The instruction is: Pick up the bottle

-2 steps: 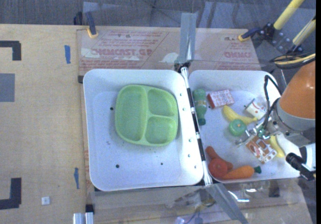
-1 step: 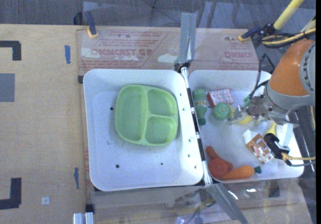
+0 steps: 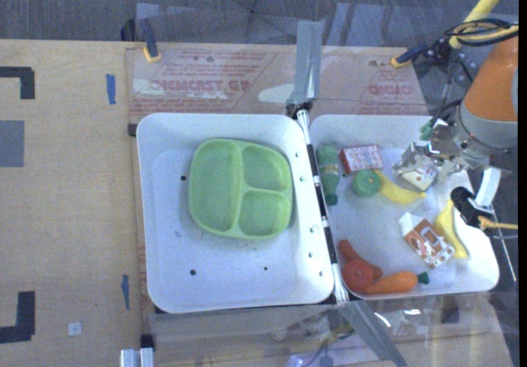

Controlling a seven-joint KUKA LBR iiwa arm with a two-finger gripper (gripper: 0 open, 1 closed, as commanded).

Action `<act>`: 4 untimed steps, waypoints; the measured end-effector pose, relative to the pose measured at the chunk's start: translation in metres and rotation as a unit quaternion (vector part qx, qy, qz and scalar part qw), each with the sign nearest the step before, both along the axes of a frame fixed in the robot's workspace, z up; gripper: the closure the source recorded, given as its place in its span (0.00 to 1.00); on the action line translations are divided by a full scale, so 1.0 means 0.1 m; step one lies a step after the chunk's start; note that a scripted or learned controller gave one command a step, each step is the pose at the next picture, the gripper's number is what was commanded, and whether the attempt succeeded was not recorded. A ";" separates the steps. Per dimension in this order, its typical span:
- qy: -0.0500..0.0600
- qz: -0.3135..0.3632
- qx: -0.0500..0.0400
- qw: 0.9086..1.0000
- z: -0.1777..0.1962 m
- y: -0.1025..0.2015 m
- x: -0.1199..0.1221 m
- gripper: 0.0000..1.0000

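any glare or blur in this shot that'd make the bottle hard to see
Camera view: soft overall, light even, shadows faint; the green bottle reads clearly against the right bin's white floor; a clear sheet along the bottom edge smears what lies under it; the claw is blurry.

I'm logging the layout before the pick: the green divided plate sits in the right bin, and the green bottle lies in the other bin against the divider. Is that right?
Not quite. The camera view shows the green divided plate in the left bin, not the right. The green bottle lies in the other bin, the right one, against the divider.
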State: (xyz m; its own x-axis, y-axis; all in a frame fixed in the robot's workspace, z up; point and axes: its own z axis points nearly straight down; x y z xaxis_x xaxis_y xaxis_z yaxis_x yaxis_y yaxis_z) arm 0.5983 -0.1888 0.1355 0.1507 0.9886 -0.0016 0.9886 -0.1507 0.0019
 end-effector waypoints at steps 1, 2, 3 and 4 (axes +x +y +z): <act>-0.003 0.059 -0.001 0.998 -0.47 0.58 -0.42 0.00; -0.006 0.058 -0.004 0.998 -0.36 0.55 -0.41 1.00; -0.007 0.149 -0.003 0.989 -0.44 0.76 -0.71 1.00; 0.000 0.115 0.000 0.993 1.96 0.43 -0.01 1.00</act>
State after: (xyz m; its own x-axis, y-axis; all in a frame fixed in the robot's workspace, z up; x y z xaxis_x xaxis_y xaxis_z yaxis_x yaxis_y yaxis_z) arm 0.5974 -0.1457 0.3316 -0.0796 0.9968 -0.0024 0.9968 0.0796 0.0024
